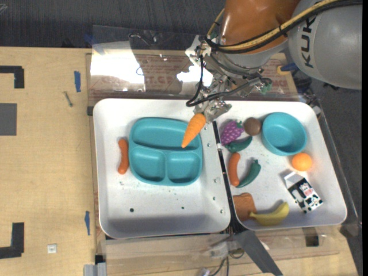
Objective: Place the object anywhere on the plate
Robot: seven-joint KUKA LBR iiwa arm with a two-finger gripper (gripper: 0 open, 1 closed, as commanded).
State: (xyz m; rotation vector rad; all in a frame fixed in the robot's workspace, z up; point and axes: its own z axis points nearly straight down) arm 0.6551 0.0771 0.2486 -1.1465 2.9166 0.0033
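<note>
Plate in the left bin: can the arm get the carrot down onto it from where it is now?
Probably yes. The carrot hangs tilted from the gripper, its tip already over the plate's top right compartment. Nothing lies on the plate beneath it; the sausage sits off its left edge.

Robot lab: KUKA arm [322, 33], white bins [109, 211] of toy food, taped wooden bench [40, 154].
</note>
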